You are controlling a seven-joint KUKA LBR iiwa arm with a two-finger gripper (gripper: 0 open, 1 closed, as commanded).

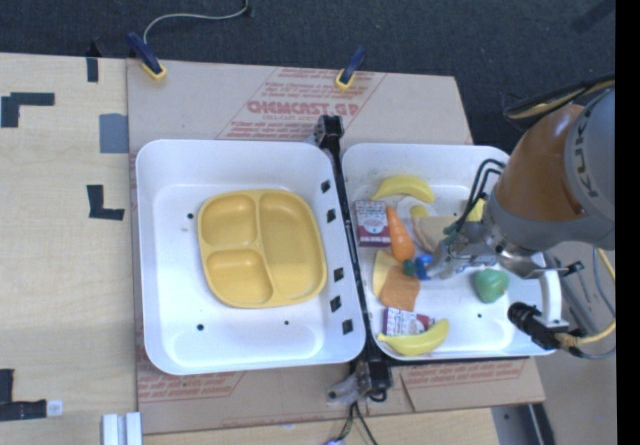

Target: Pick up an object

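The right bin (490,155) holds a pile of toy food: a yellow banana (403,187) at the back, an orange carrot (400,233), a small red-and-white carton (371,223), an orange cheese wedge (400,288), a green pepper-like piece (490,284) and a second banana (418,338) at the front. My gripper (447,259) reaches in from the right and hangs low over the middle of the pile, between the carrot and the green piece, by a small blue item (421,265). The arm hides its fingers.
The left bin (160,233) holds a yellow divided plate (262,245). A black divider clip strip (340,233) runs between the bins. Yellow clamps (148,57) hold the cardboard sheet at the back. A cable runs across the dark floor beyond.
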